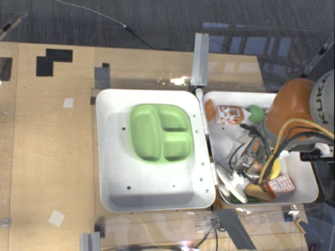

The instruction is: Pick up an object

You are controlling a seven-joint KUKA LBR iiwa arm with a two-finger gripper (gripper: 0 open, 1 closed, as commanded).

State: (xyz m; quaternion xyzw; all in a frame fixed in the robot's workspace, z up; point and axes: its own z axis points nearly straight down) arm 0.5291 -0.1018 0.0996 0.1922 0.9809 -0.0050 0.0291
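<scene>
My gripper (247,156) is down inside the right bin (309,195), among its clutter, hung with dark cables under the arm's orange band (292,107). Around it lie an orange and white packet (230,114) at the bin's far left, a green object (256,112) beside the packet, a yellow banana-like piece (272,167), a red and white carton (280,185), a brown item (255,192) and white utensils (232,188) at the near side. The arm and cables hide what lies directly under the gripper.
The left bin (112,156) holds a light green divided plate (160,133) lying flat near its middle. A metal post (200,59) stands behind the seam between the bins. Bare wooden bench (47,156) stretches to the left.
</scene>
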